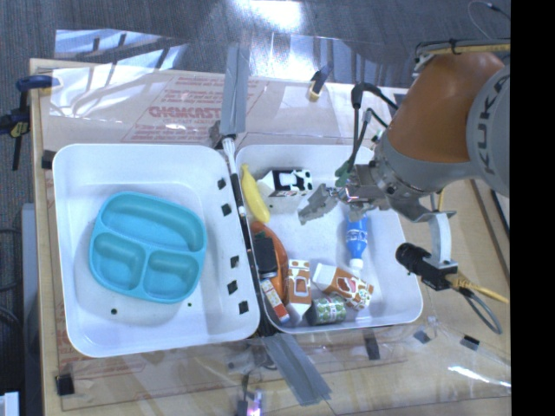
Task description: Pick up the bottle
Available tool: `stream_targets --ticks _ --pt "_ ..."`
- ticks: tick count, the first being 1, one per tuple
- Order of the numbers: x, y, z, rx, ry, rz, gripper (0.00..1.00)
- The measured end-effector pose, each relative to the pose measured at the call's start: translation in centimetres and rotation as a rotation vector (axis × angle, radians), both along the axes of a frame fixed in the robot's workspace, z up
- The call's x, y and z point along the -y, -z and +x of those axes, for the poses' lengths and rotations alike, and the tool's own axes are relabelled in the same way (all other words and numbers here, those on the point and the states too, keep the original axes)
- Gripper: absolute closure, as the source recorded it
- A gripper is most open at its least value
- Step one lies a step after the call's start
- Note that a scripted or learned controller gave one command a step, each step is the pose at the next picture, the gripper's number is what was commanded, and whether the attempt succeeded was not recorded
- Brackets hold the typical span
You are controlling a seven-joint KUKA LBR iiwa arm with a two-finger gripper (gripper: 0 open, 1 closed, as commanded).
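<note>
The bottle [355,239] is white with a blue label and lies lengthwise in the right part of the right bin [408,271]. My gripper [334,199] hangs over the middle of that bin. It is just above and to the left of the bottle's upper end. The grey wrist and orange band [447,107] reach in from the right behind it. The gripper's body covers the bottle's top end, so I cannot say whether they touch.
A yellow banana [252,194], a black-and-white item [291,180], an orange object [273,251], small cartons [347,286] and a green can [326,311] crowd the right bin. A blue divided plate [147,246] lies in the left bin [69,180].
</note>
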State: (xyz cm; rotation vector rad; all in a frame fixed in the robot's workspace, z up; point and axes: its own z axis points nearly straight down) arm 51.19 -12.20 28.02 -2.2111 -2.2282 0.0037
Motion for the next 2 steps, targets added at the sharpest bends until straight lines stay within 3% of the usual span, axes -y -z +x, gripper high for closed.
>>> stream_targets --ticks 1,2 --pt "6.8 8.0 1.6 -0.001 0.016 0.0 0.0" --pt "8.5 11.8 2.8 -0.003 0.126 0.001 0.0"
